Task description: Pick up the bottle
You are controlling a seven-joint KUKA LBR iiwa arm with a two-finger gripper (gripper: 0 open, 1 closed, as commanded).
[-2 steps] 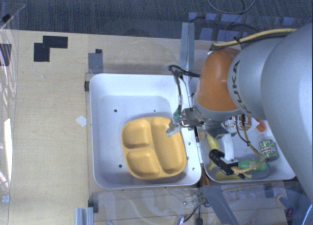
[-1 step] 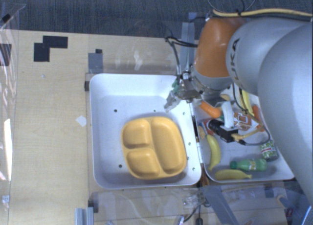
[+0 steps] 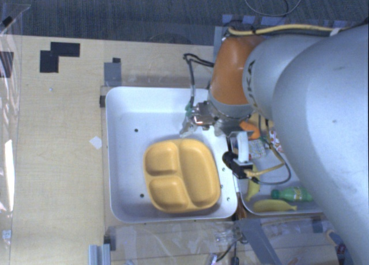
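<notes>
While the grey arm with its orange band [image 3: 230, 76] reaches across from the right, its two-finger gripper [image 3: 193, 121] hangs over the back edge of the left white bin [image 3: 124, 143], close to that bin's right rear corner and just behind the yellow plastic compartment tray [image 3: 181, 174] that lies toward the bin's front right. Nothing shows between the gripper's tips, and whether the gripper is spread or closed I cannot tell from this angle, since the wrist hides most of it. The green plastic bottle with a pale label [image 3: 293, 194] lies on its side in the right white bin [image 3: 249, 207], near that bin's front edge, just behind a yellow banana [image 3: 274, 205] and partly under the arm's bulk. Judging by this, the task is barely begun: the bottle is untouched and sits well apart from the gripper, in the other bin. Still left are the move across to the right bin, the descent, the grasp and the lift.
</notes>
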